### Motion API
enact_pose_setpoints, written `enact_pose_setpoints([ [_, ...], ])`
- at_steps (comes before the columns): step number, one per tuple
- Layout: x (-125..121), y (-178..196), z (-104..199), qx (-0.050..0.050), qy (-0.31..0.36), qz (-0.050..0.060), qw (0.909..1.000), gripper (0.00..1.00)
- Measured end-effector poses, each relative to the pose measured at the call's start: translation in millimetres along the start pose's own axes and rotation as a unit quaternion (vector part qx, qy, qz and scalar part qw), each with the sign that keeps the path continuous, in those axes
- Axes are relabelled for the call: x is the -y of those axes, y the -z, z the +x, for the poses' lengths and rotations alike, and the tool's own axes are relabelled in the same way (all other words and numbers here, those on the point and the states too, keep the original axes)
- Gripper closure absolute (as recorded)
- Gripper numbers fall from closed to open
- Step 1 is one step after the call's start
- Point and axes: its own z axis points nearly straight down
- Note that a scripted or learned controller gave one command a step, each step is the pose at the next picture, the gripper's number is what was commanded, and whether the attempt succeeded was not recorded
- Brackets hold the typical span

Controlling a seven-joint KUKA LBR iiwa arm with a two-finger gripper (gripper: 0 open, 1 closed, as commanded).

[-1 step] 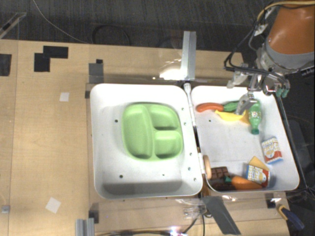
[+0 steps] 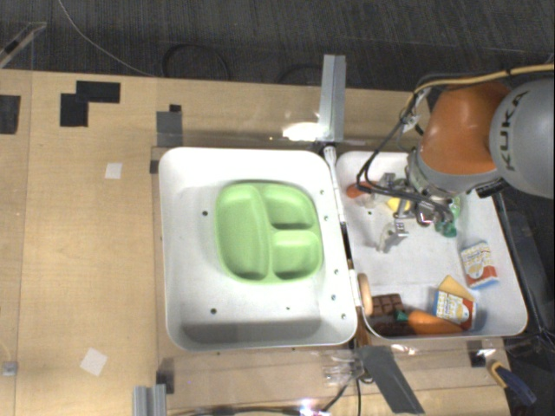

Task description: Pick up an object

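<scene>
1. Green is what jumps out first: a lime green divided plate (image 2: 265, 230) with three compartments sits in the middle of the left white bin (image 2: 186, 258), roughly centre of the frame.
2. The right white bin (image 2: 503, 267) is where all the small stuff is, on the right side of the frame.
3. The grey arm (image 2: 520, 146) with its fat orange band (image 2: 460, 133) comes in from the upper right and hangs over the top part of the right bin. Black cables loop around the wrist.
4. The gripper (image 2: 395, 232) points down into the upper middle of that bin, over bare white floor. Honestly can't tell if the jaws are open or closed, it's too small and cluttered there, and I can't see anything between them.
5. Right around the wrist there are a small red thing (image 2: 356, 191) on its left, something yellow (image 2: 395, 204) partly under the hardware, and a bit of green (image 2: 447, 227) on its right. Can't say what any of them are.
6. Lower down, well apart from the gripper: a small red and white box (image 2: 478, 263) by the right wall, a yellow carton (image 2: 453, 303) below it, an orange carrot-looking thing (image 2: 434, 323) along the bottom edge, and a brown chocolate-bar-like block (image 2: 386, 306) in the bottom left corner of the bin.
</scene>
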Motion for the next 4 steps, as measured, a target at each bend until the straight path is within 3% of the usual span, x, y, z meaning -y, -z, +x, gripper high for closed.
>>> enact_pose_setpoints([
  [2,-9.2,-9.0,27.8,0.000,0.027,0.000,0.9996,0.00],
  [3,2.4,-11.5,-36.8,-0.009,0.034,-0.001,0.9994,0.00],
  [4,-2.3,-10.5,-5.6,-0.001,-0.019,-0.001,0.9998,0.00],
])
